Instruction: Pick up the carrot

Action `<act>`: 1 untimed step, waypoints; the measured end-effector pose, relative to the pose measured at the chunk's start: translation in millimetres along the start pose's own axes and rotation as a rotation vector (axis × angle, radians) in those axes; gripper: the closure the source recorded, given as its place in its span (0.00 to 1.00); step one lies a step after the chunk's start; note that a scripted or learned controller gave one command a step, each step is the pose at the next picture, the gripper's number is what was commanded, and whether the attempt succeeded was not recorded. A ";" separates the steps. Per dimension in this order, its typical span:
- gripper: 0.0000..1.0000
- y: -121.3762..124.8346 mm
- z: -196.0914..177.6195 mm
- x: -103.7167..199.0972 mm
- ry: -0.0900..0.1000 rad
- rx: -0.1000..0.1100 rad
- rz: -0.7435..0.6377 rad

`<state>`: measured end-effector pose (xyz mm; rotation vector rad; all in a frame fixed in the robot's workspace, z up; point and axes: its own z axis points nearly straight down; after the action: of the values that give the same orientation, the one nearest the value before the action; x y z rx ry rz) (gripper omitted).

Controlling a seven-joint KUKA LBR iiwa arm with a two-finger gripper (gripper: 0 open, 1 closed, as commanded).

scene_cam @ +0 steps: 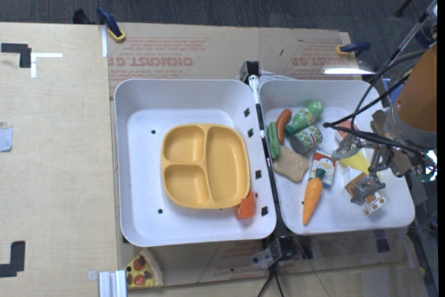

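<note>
Yellow divided plate (206, 165) in left bin (132, 170)

Glossy plastic-looking carrot (311, 199); smooth yellow plate (206, 165), matt cardboard (188, 55).

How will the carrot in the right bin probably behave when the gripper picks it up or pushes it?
The carrot looks like a smooth, moulded toy, so it is probably stiff and light. Its tapered, rounded body may slip out of a pinch near the narrow tip, and may roll if nudged sideways. It lies apart from the bin's front wall, leaving some room to roll.
</note>
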<state>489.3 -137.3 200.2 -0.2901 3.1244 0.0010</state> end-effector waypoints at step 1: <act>0.00 28.7 97.1 -11.6 0.001 0.000 -0.216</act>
<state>495.7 -106.9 103.2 -0.6249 3.0760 0.0008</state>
